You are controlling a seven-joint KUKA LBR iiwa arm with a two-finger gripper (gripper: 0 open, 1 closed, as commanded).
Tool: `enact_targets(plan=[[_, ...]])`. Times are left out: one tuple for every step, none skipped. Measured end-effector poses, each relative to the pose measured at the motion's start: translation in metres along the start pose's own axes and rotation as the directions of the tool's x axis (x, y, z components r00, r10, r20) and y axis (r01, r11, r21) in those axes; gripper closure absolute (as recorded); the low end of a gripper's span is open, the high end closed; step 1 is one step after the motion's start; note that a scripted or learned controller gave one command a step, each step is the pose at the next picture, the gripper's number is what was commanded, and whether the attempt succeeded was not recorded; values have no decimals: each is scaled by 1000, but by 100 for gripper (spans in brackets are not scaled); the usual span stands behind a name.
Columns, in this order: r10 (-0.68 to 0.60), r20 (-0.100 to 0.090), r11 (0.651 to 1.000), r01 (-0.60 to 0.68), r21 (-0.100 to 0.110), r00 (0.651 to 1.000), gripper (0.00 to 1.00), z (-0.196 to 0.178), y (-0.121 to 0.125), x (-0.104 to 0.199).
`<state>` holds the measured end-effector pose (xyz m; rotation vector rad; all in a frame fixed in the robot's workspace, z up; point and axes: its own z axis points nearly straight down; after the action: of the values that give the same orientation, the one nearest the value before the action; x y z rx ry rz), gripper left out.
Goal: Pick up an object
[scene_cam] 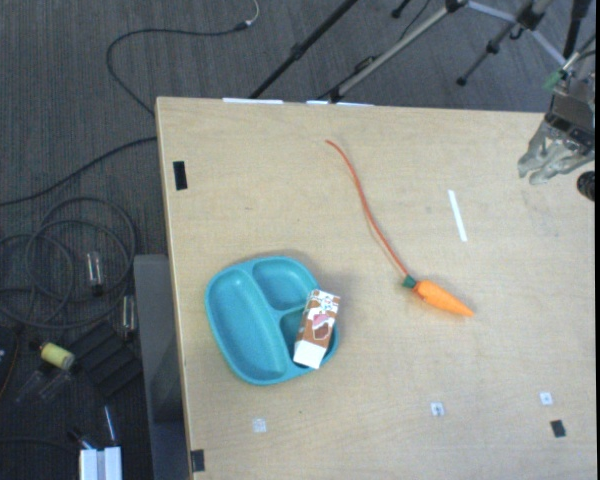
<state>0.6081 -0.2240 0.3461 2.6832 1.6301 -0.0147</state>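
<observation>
Candidate objects on the bench top (280, 188). I see a small orange toy carrot (442, 298) lying on its side right of centre, green end to the upper left, tip to the lower right. A thin orange cord (365, 208) runs from the green end up and leftward in a long curve; I cannot tell whether it is fixed to the carrot.

To the left lies a small carton (317, 329), brown and white, its print too blurred to read. It rests at a tilt across the right rim of a blue divided plate (242, 318); which compartment its lower end sits in I cannot tell.

A short white strip (458, 215) lies well apart, upper right of the carrot.

The gripper (553, 160) hangs at the right margin, far from every object, partly cut off. It is pale and blurred; I cannot tell whether it is wide or narrow. I see nothing in it.

Left of the bench, dark cables (60, 258) coil over the carpet.
</observation>
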Motion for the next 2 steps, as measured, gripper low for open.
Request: enact_targets(plan=[[444,-5,896,-444,1,896,100,-79,11,20],[750,-3,661,-750,5,661,100,-87,-45,-3]])
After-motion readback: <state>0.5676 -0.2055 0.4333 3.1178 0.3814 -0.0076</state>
